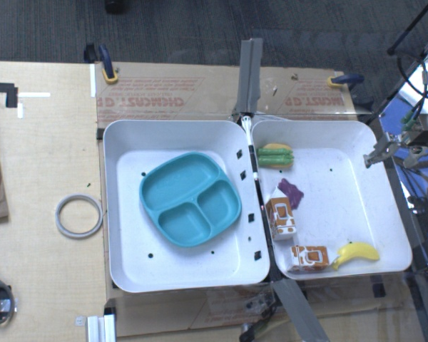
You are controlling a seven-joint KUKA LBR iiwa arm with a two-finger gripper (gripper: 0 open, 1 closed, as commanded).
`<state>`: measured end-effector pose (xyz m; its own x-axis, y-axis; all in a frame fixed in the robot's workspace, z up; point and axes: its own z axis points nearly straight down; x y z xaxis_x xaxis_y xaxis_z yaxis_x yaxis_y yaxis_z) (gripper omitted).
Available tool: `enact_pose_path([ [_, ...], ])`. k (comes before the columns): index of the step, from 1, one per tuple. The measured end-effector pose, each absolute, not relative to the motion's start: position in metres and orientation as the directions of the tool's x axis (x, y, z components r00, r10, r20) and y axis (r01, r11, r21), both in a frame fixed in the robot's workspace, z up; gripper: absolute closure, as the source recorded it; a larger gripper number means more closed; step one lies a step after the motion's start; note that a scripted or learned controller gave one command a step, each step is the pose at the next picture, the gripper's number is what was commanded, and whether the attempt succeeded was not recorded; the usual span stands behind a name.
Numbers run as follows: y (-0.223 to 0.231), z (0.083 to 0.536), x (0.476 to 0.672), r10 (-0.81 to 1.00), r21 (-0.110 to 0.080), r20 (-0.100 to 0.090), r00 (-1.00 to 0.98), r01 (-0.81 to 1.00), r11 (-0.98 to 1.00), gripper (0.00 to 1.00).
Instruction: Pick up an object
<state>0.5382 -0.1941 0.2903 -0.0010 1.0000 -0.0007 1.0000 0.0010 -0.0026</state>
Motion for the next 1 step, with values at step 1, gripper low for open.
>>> enact_pose_path([
  [1,-0.1506,0.1529,0.549,0.996,-0.004,0.0,0.089,0.996,-0.089,0.0],
])
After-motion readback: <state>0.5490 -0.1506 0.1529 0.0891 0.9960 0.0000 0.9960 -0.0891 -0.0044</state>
